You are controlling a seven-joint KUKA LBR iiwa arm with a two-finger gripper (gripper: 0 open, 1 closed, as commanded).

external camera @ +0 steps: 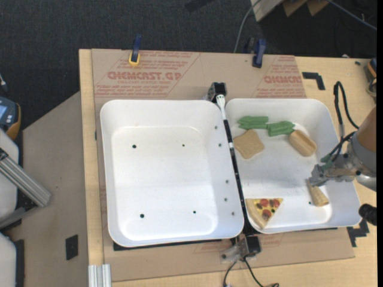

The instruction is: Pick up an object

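Note:
The right bin (pixel 281 178) holds two green pieces (pixel 253 122) (pixel 280 128), a tan toast slice (pixel 248 143), a tan bread roll (pixel 302 143), a pizza slice (pixel 265 209) at the front, and a small tan block (pixel 319 196) near the right wall. My gripper (pixel 320 177) reaches in from the right and sits low over the bin floor, just above the small tan block. Its fingertips are small and dark, and nothing shows between them.
The left bin (pixel 119 160) stands beside the right one, with a black divider strip (pixel 229 154) between them. Both rest on a cardboard sheet held by blue clamps (pixel 258 51) at the back. A black cable (pixel 340 109) runs along the right bin's wall.

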